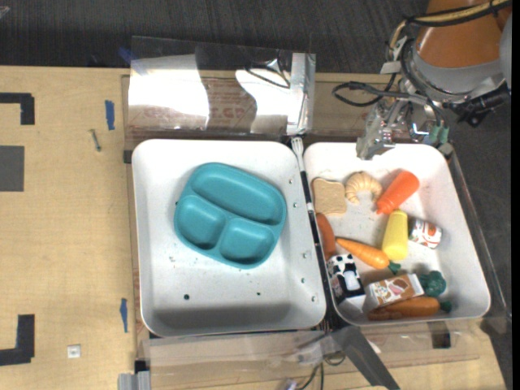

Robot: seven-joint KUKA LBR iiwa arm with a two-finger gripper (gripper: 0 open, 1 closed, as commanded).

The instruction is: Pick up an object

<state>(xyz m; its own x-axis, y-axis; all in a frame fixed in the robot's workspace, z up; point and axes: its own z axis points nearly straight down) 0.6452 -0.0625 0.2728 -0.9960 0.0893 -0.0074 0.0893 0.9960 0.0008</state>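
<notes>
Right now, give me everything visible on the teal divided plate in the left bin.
The teal divided plate looks like smooth matte plastic, a rounded oblong with three recessed compartments: one long one along the far side and two smaller ones on the near side, parted by raised ridges. It lies flat and right side up, turned slightly askew, about mid-floor in the left white bin. Its compartments hold nothing. It rests on the bin floor, apart from the walls.

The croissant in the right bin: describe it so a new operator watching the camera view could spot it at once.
Look at the right bin, the one crowded with toy food, beside the left bin that holds the teal tray. Near its far edge, the croissant lies between the bread slice and the large orange carrot. It is the pale tan, ridged, curved piece, unlike the flat slice or smooth carrot.
</notes>
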